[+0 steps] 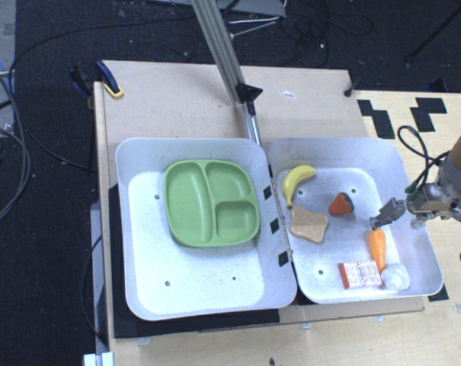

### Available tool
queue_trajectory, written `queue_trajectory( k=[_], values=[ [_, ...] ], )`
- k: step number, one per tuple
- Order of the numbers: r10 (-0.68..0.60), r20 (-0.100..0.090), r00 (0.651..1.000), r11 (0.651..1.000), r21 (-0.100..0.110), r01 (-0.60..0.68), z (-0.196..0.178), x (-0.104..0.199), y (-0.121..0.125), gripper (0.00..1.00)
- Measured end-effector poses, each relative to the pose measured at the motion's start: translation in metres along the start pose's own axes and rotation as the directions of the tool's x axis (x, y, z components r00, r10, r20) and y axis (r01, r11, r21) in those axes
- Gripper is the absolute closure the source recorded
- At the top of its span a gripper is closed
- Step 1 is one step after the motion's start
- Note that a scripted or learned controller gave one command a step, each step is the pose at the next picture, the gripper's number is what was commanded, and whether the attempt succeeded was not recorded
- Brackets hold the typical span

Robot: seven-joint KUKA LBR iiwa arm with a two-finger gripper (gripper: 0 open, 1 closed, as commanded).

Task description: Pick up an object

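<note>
The pincer (388, 213) is seen at the right bin's (413, 175) right side, just above the carrot (377, 249); how far it is opened cannot be told, and nothing is seen held. The carrot lies near the wall, beside a small red-and-white packet (360, 274); a descent may be fouled by the rim, or the rounded carrot may be pushed aside and roll away.

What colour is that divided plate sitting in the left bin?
Light green all over; the divided plate shows clearly in the camera view, lying in the white left bin.
</note>
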State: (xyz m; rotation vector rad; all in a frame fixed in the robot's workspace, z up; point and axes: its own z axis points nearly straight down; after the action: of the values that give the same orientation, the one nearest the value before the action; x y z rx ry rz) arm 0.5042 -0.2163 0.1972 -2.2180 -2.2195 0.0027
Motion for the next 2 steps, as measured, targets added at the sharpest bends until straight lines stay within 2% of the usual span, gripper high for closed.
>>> queue_trajectory(
  k=[2],
  values=[
    [0.003, 0.000, 1.000, 1.000, 0.000, -0.003, 0.089, -0.004, -0.009, 0.00]
  ],
)
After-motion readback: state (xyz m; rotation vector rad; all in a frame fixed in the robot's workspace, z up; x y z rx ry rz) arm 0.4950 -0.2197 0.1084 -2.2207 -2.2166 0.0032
